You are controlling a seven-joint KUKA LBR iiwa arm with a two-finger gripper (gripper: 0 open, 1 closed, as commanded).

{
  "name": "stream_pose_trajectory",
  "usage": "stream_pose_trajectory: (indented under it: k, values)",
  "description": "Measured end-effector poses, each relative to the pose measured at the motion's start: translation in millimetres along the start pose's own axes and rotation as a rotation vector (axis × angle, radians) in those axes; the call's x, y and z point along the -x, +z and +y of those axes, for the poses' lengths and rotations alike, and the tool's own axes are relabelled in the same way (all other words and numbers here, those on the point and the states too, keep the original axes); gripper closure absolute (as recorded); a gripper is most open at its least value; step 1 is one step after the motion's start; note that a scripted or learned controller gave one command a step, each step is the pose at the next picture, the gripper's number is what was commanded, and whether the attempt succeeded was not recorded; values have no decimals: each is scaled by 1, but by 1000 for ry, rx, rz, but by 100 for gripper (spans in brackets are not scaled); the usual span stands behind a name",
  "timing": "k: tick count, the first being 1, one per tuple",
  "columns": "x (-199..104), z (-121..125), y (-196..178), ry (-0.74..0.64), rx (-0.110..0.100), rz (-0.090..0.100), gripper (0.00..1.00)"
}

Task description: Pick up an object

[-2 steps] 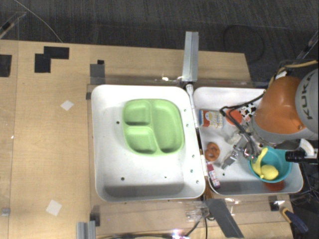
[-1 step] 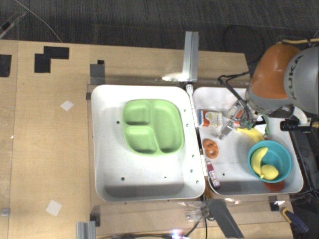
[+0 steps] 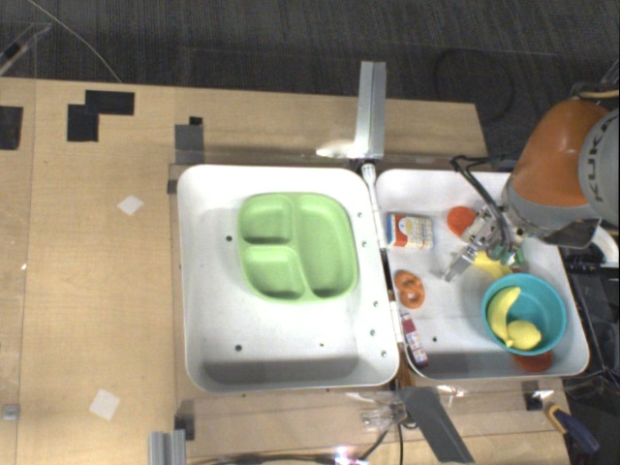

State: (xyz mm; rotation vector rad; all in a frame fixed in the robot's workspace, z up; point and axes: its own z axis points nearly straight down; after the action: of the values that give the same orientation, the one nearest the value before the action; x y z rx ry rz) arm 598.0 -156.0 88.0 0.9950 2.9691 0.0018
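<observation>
The right bin (image 3: 455, 349) holds several small objects. A white and orange carton (image 3: 411, 231) lies near its left wall, and a red-orange piece (image 3: 459, 219) sits beside it. A brown pretzel (image 3: 409, 288) and a dark red marker (image 3: 411, 335) lie along the left wall. A blue bowl (image 3: 557, 303) at the front right holds a banana (image 3: 504, 308) and a lemon (image 3: 524, 334). My gripper (image 3: 472, 252) hangs over the bin's middle, just right of the red-orange piece and above the bowl's far rim. A yellow-green item (image 3: 494, 263) lies partly under it.
The left bin (image 3: 223, 347) carries a green divided plate (image 3: 295, 245). A red object (image 3: 534, 360) peeks out below the blue bowl. A metal post (image 3: 372, 109) stands behind the seam between the bins. The arm's orange band (image 3: 557, 163) looms over the right bin's far right corner.
</observation>
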Motion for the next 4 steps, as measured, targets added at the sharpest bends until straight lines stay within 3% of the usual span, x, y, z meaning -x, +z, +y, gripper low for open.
stream_pose_trajectory:
  k: [2, 3, 4]
  values:
    - [-112, -23, -3, 329, 5, -5, 0]
    - [-100, -8, -3, 432, 2, -2, 0]
    - [-115, -22, -3, 453, 7, -7, 0]
